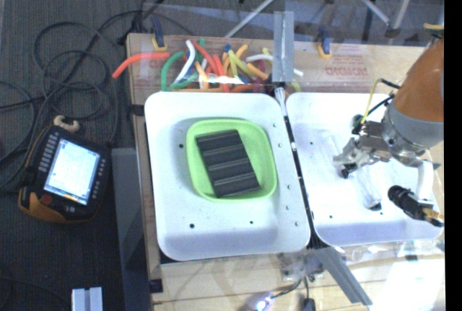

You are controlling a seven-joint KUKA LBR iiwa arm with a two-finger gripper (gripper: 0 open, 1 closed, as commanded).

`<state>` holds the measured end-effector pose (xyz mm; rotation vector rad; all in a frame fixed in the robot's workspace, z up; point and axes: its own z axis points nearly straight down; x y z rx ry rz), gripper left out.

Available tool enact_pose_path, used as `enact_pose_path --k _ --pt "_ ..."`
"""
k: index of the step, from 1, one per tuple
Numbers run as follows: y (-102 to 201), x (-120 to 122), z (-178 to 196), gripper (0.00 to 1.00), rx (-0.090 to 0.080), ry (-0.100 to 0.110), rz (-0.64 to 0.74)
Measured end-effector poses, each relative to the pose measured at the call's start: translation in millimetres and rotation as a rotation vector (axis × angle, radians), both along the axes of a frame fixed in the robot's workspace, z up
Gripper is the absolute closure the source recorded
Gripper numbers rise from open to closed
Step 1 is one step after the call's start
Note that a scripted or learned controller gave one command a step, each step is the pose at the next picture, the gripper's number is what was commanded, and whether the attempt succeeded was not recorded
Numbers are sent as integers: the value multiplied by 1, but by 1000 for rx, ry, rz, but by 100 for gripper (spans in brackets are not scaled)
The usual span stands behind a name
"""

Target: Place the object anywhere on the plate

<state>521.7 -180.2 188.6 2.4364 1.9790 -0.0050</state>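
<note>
The plate [268, 158] sits mid left bin [166, 230], with bare floor around it. The block [227, 162] lies on the plate. The gripper [359, 167] hangs over the right bin [325, 226]; finger state cannot be determined.

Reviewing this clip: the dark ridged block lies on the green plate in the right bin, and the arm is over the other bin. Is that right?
Not quite. The camera view shows the dark ridged block on the green plate in the left bin, not the right. The arm's gripper is over the other, right bin.
</note>
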Motion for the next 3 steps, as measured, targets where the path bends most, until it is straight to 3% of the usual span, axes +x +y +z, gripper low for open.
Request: enact_pose_path --k 1,2,3 --pt "84 -13 -10 100 4 2 84" --pt "84 -13 -10 0 5 2 83" --pt "47 73 -17 0 2 2 144"
